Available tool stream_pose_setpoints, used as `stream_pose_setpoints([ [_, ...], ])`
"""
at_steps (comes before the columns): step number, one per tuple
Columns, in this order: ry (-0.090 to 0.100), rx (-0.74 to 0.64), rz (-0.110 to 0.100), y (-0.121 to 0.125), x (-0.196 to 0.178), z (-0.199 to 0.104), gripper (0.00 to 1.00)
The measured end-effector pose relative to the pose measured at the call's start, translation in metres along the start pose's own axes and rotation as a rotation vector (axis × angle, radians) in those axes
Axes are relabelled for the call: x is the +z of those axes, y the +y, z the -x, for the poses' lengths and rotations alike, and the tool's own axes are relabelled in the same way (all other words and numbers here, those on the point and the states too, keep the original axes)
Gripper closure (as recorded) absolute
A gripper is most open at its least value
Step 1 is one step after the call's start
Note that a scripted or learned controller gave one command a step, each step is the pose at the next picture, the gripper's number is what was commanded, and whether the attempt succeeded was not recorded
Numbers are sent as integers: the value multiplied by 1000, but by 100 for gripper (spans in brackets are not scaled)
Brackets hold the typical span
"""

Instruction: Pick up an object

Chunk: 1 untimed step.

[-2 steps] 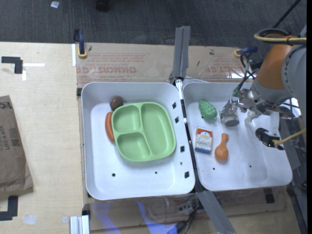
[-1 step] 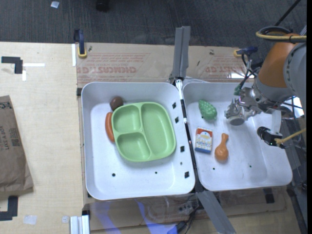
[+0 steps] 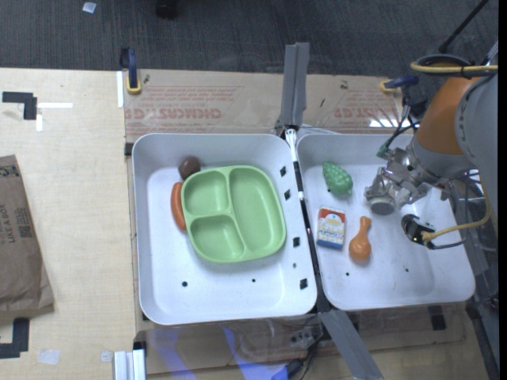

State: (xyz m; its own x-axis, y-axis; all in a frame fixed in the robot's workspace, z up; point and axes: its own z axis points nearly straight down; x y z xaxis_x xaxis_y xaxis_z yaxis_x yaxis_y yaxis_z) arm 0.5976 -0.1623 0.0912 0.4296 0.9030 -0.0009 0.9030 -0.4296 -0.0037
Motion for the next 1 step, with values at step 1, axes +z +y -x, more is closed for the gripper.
stream_pose_setpoints([
  [1, -1, -78, 3, 31, -74, -33, 100],
])
